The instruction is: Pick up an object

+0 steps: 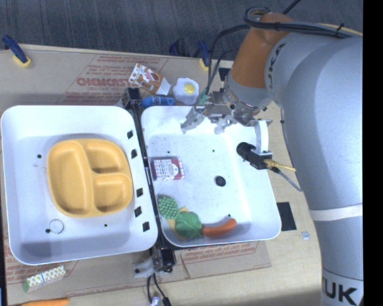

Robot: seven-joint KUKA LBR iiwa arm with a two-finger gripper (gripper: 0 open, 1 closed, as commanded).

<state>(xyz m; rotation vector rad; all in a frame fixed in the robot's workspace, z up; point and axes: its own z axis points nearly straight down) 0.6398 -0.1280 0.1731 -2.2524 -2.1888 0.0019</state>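
my gripper (205, 121) hangs open with nothing in it at the right bin's (258, 203) 12 o'clock rim. closest target is the little red carton (168, 168), lying flat off toward 7 o'clock near the divider. it's so flat my fingers could skate over it or clip the bin wall.

Arm (319, 139) cut off at right and bottom edges, hiding desk (51, 59) corner beneath. Wrapper (45, 277) print too small to read. Orange item (48, 302) cropped at bottom.
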